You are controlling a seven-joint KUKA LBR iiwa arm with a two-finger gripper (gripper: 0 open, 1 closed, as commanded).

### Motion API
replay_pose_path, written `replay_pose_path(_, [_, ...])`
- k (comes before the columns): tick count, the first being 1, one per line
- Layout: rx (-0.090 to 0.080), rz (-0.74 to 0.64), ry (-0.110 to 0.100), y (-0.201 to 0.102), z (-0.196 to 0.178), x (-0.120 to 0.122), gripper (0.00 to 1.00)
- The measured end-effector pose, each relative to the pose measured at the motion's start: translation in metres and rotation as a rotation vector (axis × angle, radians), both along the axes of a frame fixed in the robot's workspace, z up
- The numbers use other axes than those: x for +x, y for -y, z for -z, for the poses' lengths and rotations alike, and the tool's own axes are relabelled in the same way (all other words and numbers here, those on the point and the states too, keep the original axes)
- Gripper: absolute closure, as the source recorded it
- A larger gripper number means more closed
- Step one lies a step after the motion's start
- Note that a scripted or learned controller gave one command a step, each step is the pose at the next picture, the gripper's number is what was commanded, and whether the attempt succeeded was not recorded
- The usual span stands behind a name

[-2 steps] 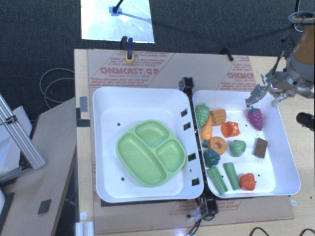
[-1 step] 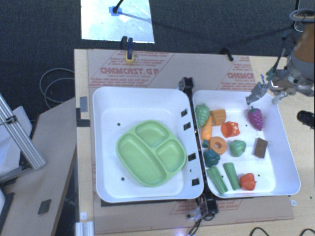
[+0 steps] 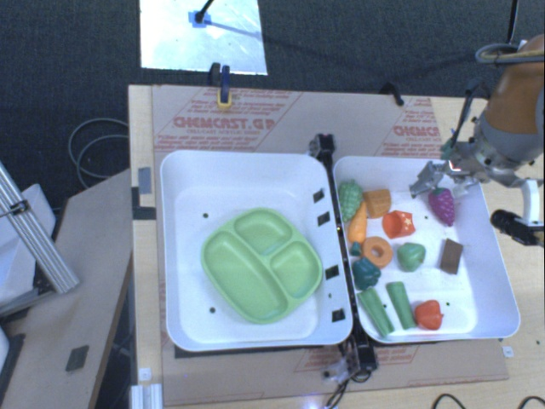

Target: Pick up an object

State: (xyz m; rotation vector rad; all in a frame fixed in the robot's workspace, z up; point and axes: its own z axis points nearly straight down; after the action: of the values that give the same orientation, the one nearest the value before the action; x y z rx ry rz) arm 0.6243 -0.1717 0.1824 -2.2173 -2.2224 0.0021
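A: Where is the end effector point(image 3: 443, 177)?
B: Over the far right part of the right bin point(image 3: 502, 301), just above the purple grapes point(image 3: 441, 204). One grey finger juts out to the left; whether it is released or clenched, I cannot tell.
A: Is it touching the grapes?
B: It sits right at their upper end, but contact is unclear.
A: How do the grapes look?
B: A small, dark purple toy bunch, tapering downward, lying beside an orange-red toy point(image 3: 398, 223) and near a brown block point(image 3: 450, 256).
A: Any writing?
B: The board point(image 3: 281, 113) on the worktop reads "CHEMCAST" in red, printed twice.
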Motion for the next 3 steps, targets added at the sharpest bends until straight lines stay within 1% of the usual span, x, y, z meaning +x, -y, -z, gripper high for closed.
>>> replay_pose_path(1, [-0.001, 0.001, 0.002, 0.009, 0.046, 0.000, 0.00])
replay_pose_path(2, [0.004, 0.001, 0.011, 0.007, 0.091, 0.004, 0.00])
replay_pose_path(3, [0.000, -0.001, 0.023, 0.007, 0.076, 0.007, 1.00])
